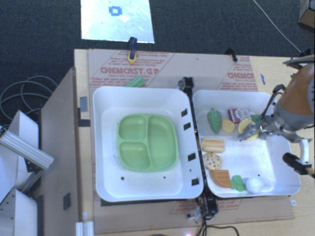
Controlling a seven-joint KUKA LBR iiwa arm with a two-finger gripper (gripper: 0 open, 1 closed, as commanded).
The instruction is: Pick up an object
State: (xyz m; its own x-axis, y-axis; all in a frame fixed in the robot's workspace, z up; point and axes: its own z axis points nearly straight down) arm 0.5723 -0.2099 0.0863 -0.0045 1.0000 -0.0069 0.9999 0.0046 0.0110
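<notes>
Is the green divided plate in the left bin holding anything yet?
Empty. The green divided plate lies flat in the left bin, all three compartments bare. The toy foods are in the right bin.

Toys crowd the right bin's (283, 178) left side and far end; its middle floor lies open.

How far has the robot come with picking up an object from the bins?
Nothing looks picked up yet. The two-finger gripper is low in the right white bin, at the yellow banana-like toy next to the red and white packet; whether it grips anything I cannot tell. The green toy vegetable, bread roll and round cookie lie untouched. A firm grasp and the lift remain.
</notes>
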